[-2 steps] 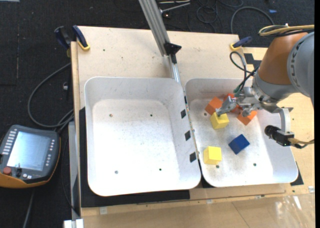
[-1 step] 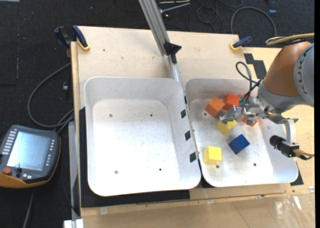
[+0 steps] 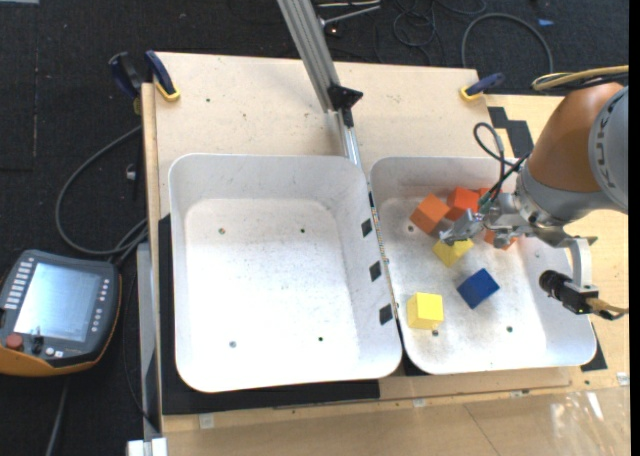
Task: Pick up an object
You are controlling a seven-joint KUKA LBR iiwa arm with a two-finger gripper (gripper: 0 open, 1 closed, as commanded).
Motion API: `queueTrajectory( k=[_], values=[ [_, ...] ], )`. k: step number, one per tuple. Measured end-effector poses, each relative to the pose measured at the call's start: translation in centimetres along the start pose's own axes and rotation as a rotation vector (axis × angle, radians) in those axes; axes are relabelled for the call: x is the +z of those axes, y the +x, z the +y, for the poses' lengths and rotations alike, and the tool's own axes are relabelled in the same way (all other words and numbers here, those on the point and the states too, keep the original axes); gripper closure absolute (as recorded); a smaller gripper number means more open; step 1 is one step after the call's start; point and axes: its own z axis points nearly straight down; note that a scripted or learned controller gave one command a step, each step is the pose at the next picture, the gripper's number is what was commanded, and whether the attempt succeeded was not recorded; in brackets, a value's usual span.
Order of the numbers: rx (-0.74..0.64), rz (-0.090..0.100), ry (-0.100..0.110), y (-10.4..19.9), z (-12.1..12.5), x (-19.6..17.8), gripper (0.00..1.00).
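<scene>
Nearest me in the right bin lies a yellow cube alone, with a blue cube just beyond it to the right. Farther in, my gripper is low over a smaller yellow block, beside two orange blocks at the far side. I cannot tell how wide my fingers stand. To grasp well, I judge I should centre over the smaller yellow block, keep clear of the orange neighbours, close squarely, then lift straight up.
</scene>
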Motion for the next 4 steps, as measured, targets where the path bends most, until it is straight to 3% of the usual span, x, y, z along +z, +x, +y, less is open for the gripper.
queueTrajectory(
  k=[2, 3, 4],
  values=[
    [-0.001, 0.0, -0.008, -0.1, 1.8, 0.4, 0.0],
    [-0.006, 0.021, 0.002, -3.0, 3.4, 0.7, 0.0],
    [0.0, 0.018, 0.026, -2.9, 6.2, 0.7, 0.0]
  ],
)
